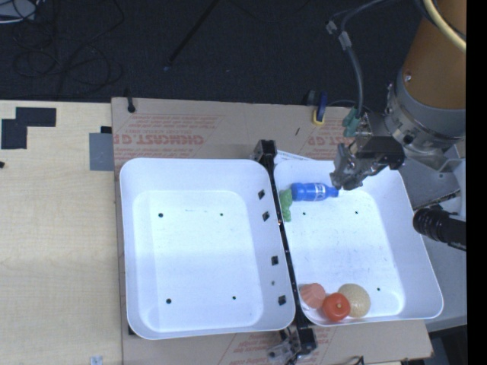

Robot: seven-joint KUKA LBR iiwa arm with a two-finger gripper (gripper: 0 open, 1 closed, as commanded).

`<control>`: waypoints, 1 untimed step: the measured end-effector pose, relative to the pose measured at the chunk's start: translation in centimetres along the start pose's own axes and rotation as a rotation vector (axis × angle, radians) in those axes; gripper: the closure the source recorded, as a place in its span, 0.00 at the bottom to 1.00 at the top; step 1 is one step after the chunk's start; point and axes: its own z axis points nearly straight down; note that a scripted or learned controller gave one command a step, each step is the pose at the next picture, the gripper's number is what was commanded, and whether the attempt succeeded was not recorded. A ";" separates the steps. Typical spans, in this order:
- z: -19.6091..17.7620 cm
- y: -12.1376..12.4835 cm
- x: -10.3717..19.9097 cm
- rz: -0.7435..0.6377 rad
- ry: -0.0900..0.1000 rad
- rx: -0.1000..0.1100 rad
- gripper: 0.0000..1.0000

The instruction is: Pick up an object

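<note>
The pincer [344, 181] is hanging right at one end of the blue bottle [312, 192], but I cannot tell if it is gripping.

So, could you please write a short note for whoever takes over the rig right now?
Tool: low over the right bin's far edge, at the blue bottle's cap end; grasp not confirmed.
Things: bottle lies on its side beside a green piece near the divider; red ball, cream ball and pink piece in the near corner.
Done: approach.
Left: grip and lift one.
</note>
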 end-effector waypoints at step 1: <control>19.0 1.1 0.3 0.004 -0.004 0.026 1.00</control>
